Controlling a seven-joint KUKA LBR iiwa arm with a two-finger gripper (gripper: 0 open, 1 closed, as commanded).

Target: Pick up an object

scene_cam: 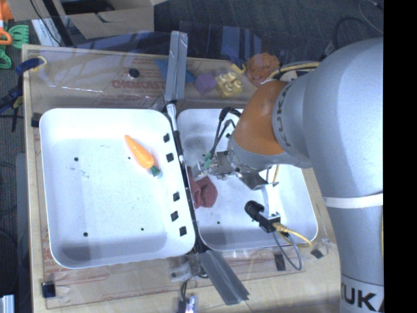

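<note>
Bench, two white bins [98, 253] | dark-red lump [204, 192] in right bin by divider, gripper [218, 168] just above | jaw state: we cannot tell | looks soft, light; we'd pinch mid-body

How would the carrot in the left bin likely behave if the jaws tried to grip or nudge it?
The carrot tapers to a rounded, cone-like body, so it may roll in an arc if nudged. Its smooth-looking surface could slip from a pinch near the narrow end. It looks like a toy, so probably light.
</note>
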